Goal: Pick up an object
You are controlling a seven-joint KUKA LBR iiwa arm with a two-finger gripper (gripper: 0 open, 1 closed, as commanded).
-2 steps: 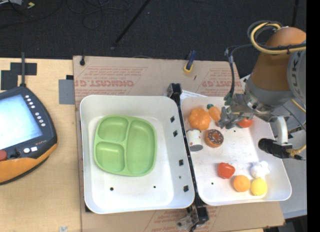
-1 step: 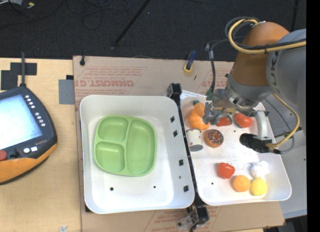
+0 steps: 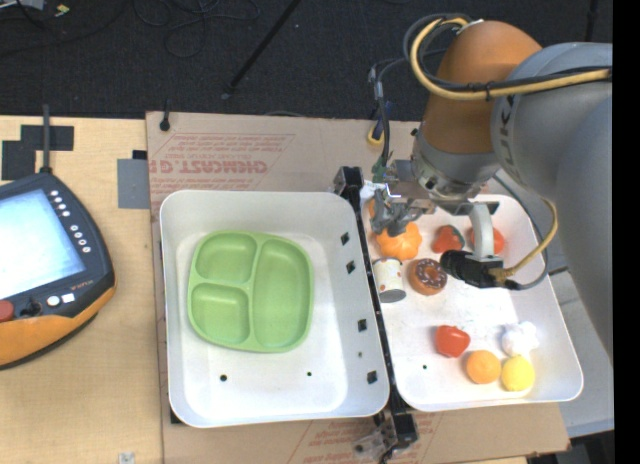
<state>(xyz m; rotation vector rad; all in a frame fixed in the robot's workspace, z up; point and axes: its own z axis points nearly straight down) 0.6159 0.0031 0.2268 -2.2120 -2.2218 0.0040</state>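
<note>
- A teach pendant (image 3: pixel 40 272) with an orange body lies on the bench at the far left, well apart from both bins and unlikely to be disturbed.
- The left bin (image 3: pixel 200 402) holds a green divided plate (image 3: pixel 250 290). It is well away from the arm.
- The right bin (image 3: pixel 415 377) holds all the small toys. The gripper (image 3: pixel 398 217) hangs low at its back left corner, close to the wall shared with the left bin. Whether it is released or clenched cannot be told from this angle.
- The likeliest target, an orange toy fruit (image 3: pixel 402 244), lies just under and in front of the gripper, near that shared wall. It looks rounded and smooth, so an off-centre squeeze could squirt it sideways. A descent too far left could strike the bin wall.
- A small white piece (image 3: pixel 386 274) and a toy doughnut (image 3: pixel 430 276) sit just beside the fruit, with a red toy (image 3: pixel 447 239) to its right. A crowded approach could knock these or pinch two things at once.
- A red pepper (image 3: pixel 452 340), an orange ball (image 3: pixel 483 366), a yellow ball (image 3: pixel 517 374) and a white lump (image 3: pixel 519 335) cluster at the front right, well apart from the gripper.
</note>
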